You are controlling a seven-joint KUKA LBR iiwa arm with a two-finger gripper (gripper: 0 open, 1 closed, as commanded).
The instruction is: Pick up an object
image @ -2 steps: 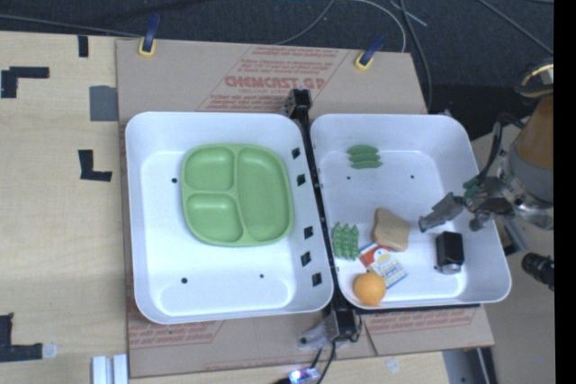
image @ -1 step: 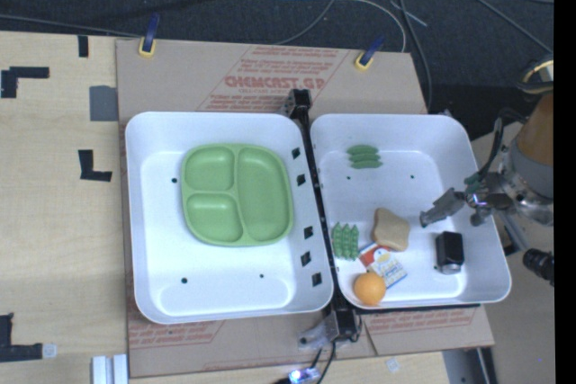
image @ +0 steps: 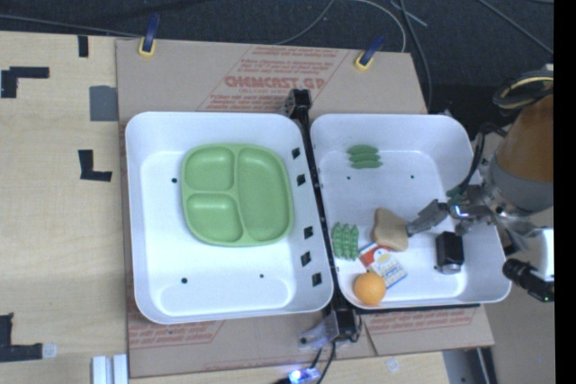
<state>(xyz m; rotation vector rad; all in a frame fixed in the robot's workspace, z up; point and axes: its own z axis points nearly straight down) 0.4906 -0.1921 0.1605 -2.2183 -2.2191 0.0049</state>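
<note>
arm: the grey arm with the orange band (image: 529,144) comes in from the right edge of the view. it crosses over the right rim of the right bin, and the wrist is turned toward the left.
gripper: the two-finger gripper (image: 421,218) is low inside the shallow white right bin (image: 450,135). it is stretched to the left and slanted slightly downward in the view.
gripper state: i cannot tell if it is apart, together or clamped on something.
nearest object: the tan irregular lump (image: 389,229) lies near the middle of the right bin. the gripper's tip is just beside its right edge; i cannot tell if they touch.
other objects in right bin: the small red and white carton (image: 383,264) is just below the tan irregular lump. the orange ball (image: 368,288) is near the front wall, touching the carton's lower left side. the green ribbed piece (image: 345,240) lies by the left wall, and the small green pod-like piece (image: 364,157) lies well apart toward the back.
left bin: the shallow white left bin (image: 144,193) bears the light green plastic plate with three compartments (image: 238,194), lying flat.
</note>
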